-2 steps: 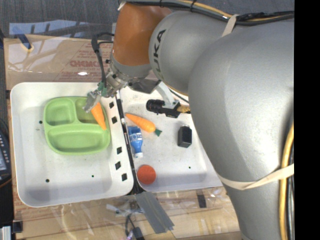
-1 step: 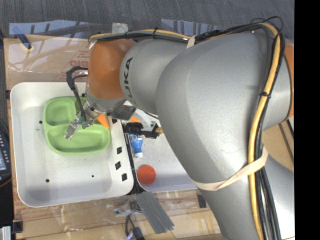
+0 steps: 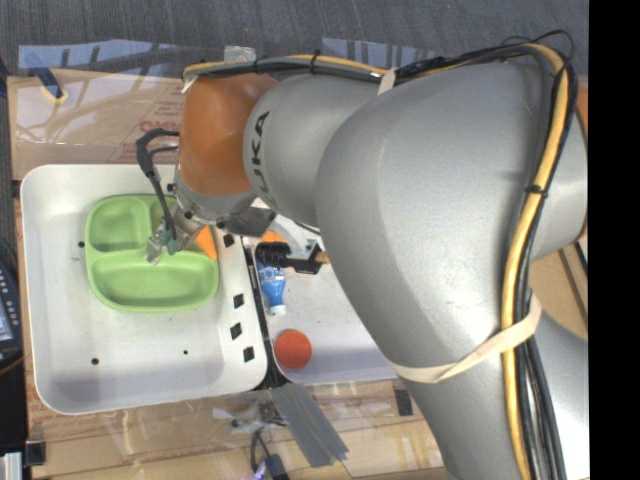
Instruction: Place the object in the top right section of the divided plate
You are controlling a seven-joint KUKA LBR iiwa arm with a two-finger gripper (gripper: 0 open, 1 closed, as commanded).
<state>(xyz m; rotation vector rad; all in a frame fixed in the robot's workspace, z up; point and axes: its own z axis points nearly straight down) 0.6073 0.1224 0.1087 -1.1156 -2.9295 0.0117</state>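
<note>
Over the green divided plate (image 3: 150, 258), at its right side near the ridge between sections, hangs the end effector (image 3: 160, 243); whether it is spread or pressed together I cannot tell, since the tip is small and blurred against the green. Just beside it, at the plate's right rim, a small orange object (image 3: 206, 242) shows, partly hidden under the wrist. It looks to be lying in or at the edge of the top right section, though I cannot tell whether it sits inside the rim or on it.

The likely trouble from here: if the object rests on the rim, a nudge from the wrist could tip it out into the left bin (image 3: 60, 368), or over the divider into the lower section.

The arm (image 3: 430, 188) reaches in from the right, its bulky grey body crossing above the right bin (image 3: 340, 363), the orange band (image 3: 215, 133) bent downward over the plate. An orange ball (image 3: 293, 348) and a blue-and-white tube (image 3: 273, 290) lie in the right bin, well apart from the plate.
</note>
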